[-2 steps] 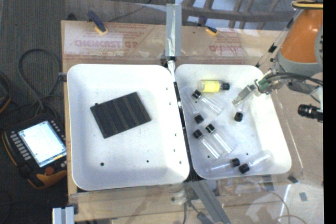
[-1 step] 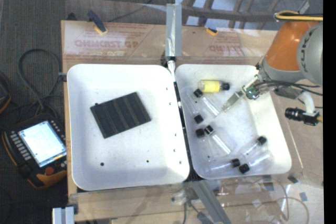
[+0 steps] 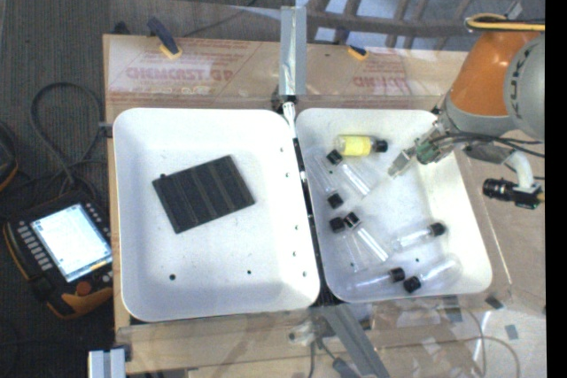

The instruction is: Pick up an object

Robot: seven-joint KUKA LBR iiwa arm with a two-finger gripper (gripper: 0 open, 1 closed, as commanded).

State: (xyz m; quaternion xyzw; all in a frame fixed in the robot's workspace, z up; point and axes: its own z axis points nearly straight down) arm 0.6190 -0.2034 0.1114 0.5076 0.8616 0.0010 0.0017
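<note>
Reaching in over the right bin's (image 3: pixel 461 217) far right corner, the arm (image 3: pixel 496 84) carries its end effector (image 3: pixel 416 157) low and slanted toward the bin's middle, a posture that reads as an approach to the scattered vials; whether it is open, closed or gripping anything cannot be told from here. Nothing is seen held by it. The vials lie loose on their sides, as tipped-out things do, which suggests a grasp from above across a body. Nearest is the yellow vial (image 3: pixel 359 145), close to the bin's far edge: a short cylinder with a yellow body and a black cap, lying roughly level with that edge. Clear vials with black caps (image 3: pixel 418 235) lie toward the near edge, hard to tell from the white floor. In the left bin (image 3: pixel 133 279) a dark ribbed slab (image 3: pixel 204 193) lies flat near the centre.
</note>
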